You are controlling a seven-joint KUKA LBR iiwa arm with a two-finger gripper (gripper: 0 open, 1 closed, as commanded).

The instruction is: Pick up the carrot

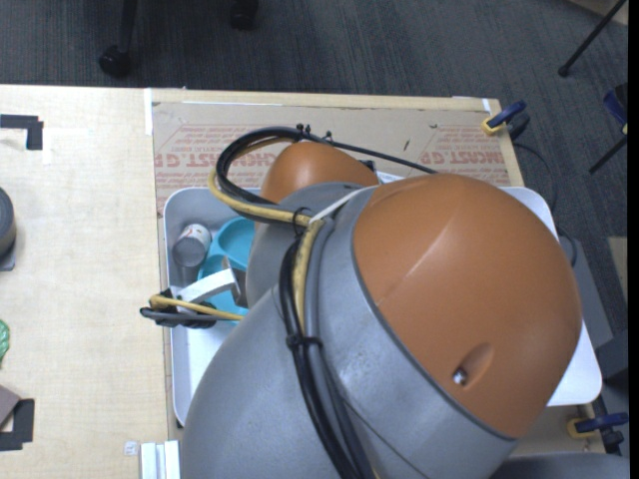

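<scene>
The grey arm with its orange joint caps [449, 297] covers most of both white bins. In the uncovered strip of the left bin [172, 267] I see a blue object [235, 247] and a grey cylindrical piece [192, 239]. A white-and-black part [200, 297] with a yellow cable pokes out over the bin's left wall. The arm hides everything else in the bins.
Black and yellow cables [250, 183] loop over the back of the left bin. Cardboard [329, 133] lies under the bins. Yellow clamps sit at the back right [504, 118] and front right [599, 425]. The wooden bench [75, 267] extends left.
</scene>
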